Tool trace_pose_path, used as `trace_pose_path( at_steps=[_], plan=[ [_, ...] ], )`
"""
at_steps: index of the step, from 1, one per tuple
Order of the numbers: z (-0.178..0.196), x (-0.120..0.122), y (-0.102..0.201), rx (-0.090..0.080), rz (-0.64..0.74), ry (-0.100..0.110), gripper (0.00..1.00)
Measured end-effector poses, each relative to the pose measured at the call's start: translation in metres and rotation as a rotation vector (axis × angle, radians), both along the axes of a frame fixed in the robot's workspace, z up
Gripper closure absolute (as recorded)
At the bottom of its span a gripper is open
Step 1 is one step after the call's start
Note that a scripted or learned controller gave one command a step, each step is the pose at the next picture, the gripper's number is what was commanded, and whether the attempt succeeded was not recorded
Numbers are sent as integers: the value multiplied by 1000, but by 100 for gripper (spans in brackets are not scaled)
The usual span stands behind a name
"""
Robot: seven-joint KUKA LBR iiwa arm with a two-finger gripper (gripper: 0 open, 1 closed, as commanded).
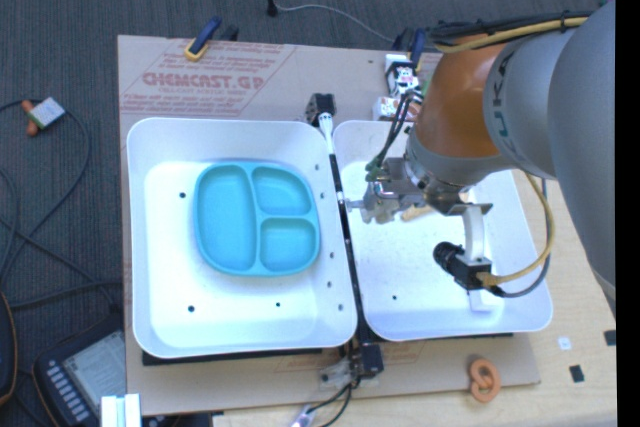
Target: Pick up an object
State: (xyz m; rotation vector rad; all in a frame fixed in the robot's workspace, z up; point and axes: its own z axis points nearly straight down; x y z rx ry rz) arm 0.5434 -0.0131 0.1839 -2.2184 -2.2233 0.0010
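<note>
1. Camera view is showing the gripper (378, 203) hanging low over the right-hand bin (420, 310), close to the wall that bin shares with its neighbour. Whether it is spread or pressed together, I cannot tell; the wrist is blocking the tip from this angle, and nothing is visibly held.
2. Working outward, the orange band (455, 105) is sitting just above the wrist, and the grey arm (565, 105) is reaching in from the view's right, covering much of that bin.
3. Across the wall, the blue divided plate (258, 218) is lying flat near the middle of the left-hand bin (170, 305), three compartments facing up, well apart from the gripper.
4. That plate is looking like the obvious candidate. I am judging it to be light, stiff moulded plastic: smooth, probably slippery, not fragile.
5. Lying flat, it is offering little to pinch. The raised outer rim or one of the ridges between compartments is looking like the best place to take hold, and a shallow bite there could be slipping off.
6. The pick is not yet under way.
</note>
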Motion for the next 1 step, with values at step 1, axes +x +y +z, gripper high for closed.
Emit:
trace_pose_path(
  at_steps=[1],
  plan=[
    [0,-60,24,0,-1,2,100]
  ],
)
